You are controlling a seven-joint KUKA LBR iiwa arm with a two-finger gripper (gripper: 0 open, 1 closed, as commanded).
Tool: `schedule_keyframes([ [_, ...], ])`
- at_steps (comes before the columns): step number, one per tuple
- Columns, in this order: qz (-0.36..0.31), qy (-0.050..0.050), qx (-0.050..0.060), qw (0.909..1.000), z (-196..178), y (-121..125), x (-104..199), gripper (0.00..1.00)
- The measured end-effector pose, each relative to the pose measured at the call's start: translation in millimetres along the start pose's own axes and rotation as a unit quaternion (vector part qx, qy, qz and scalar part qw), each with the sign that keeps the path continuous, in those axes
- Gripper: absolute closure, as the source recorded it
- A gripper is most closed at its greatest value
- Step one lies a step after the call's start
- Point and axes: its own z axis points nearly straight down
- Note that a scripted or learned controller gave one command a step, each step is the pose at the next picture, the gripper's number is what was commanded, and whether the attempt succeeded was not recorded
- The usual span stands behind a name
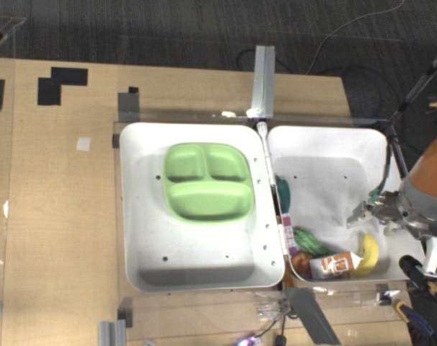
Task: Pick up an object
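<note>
Wooden bench (53, 215) carries two white bins: the left bin (143, 244) holds a green tray (208, 181), the right bin (327, 157) a heap in its near corner. Arm (427, 186) hangs at the right bin's right wall, its gripper (371, 213) just above the banana (368, 254), whose long axis runs roughly away from the camera; whether the gripper is spread or closed cannot be told. Beside the banana lies a carton (334, 265), its orange label unreadable.

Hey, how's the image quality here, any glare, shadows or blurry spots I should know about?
Camera view: lighting is even and soft; the green tray is sharp. The right bin looks slightly washed out on its white floor, with a soft shadow under the gripper. The banana and the items beside it are small and somewhat blurred.
</note>
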Motion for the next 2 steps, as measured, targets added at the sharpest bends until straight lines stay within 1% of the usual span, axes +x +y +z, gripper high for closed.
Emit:
schedule_keyframes([
  [1, -0.068, -0.002, 0.006, 0.9977, 9.3, -5.8, -0.2, 0.00],
  [2, -0.003, -0.001, 0.004, 1.0000, 11.3, -3.0, -3.1, 0.00],
])
